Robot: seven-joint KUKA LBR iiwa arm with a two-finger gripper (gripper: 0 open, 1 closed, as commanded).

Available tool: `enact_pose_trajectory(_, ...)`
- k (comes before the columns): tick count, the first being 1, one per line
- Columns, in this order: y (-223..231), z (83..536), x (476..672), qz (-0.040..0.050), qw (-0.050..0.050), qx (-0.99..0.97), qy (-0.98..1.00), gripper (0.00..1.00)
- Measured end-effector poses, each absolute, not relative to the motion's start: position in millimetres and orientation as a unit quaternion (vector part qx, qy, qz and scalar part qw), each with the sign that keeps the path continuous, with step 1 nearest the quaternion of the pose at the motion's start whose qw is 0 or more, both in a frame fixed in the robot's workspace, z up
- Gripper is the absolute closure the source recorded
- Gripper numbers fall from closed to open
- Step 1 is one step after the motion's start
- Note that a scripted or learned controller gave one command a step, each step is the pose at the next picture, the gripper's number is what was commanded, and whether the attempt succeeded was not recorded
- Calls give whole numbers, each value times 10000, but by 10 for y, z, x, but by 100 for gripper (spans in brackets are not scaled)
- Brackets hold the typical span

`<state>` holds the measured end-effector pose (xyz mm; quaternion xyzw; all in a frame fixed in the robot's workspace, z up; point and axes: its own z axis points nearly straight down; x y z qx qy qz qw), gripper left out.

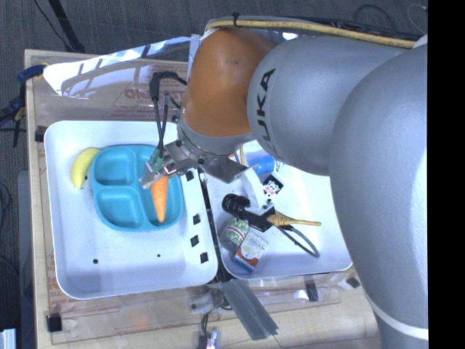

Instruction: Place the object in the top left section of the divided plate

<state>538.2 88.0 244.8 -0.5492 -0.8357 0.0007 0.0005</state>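
Gripper (161, 167) first: it hangs low over the right-hand side of the sky-blue plastic divided plate (109, 217), inside the left shallow white bin (109, 267), and whether it is clenched or released I cannot tell, because my own wrist housing covers it from above. Farthest to its left, outside the plate and against its rim, lies a curved yellow toy banana (83, 166). Nearer, just left of the gripper and slightly up the view, is the plate's top left section (120, 167), a bare blue well; this is where the object belongs. Directly under the gripper and running down the view lies the orange tapered plastic carrot (160, 198). It rests in the long right-hand section of the plate. Its thick end sits at the gripper, its point aims away toward the bin's lower wall, and its long axis runs roughly parallel to the divider beside it. It looks smooth, rigid and bright, with a hint of green at the thick end. I cannot say whether I am gripping that end or merely touching it. I judge that the coming move is a short carry leftward across the divider. Well to my right, in the other white bin (323, 202), lies a small printed packet (247, 244).
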Motion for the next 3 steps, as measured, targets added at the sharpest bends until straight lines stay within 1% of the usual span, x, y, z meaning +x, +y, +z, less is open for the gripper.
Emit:
enact_pose_trajectory(1,1392,3148,6512,10,-2,-6082,-7938,100)
enact_pose_trajectory(2,455,2230,6109,21,15,-5626,-8267,100)
enact_pose_trajectory(3,941,2330,5605,12,8,-5526,-8335,100)
